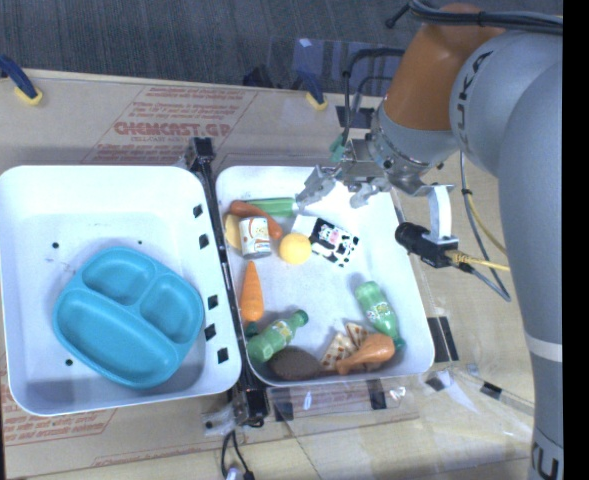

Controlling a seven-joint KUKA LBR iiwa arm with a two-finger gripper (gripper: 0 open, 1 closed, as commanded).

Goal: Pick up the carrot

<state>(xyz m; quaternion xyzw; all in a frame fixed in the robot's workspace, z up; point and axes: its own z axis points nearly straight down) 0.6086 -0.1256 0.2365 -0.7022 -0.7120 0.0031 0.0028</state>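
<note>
Your carrot (pixel 251 292) lies against the right bin's (pixel 411 286) left wall, bare floor to its right. Your hand (pixel 336 188) hovers at the far edge, fingers apart, holding nothing.

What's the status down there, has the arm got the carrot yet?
End effector open, above right bin's far end, holding nothing. Carrot lies untouched by left wall of right bin. Green bottle and yellow ball close by.

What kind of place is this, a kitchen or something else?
Probably a robot test bench in a lab, not a kitchen: two white bins on protective board, toy food such as a carrot, and cables beside the claw.
</note>
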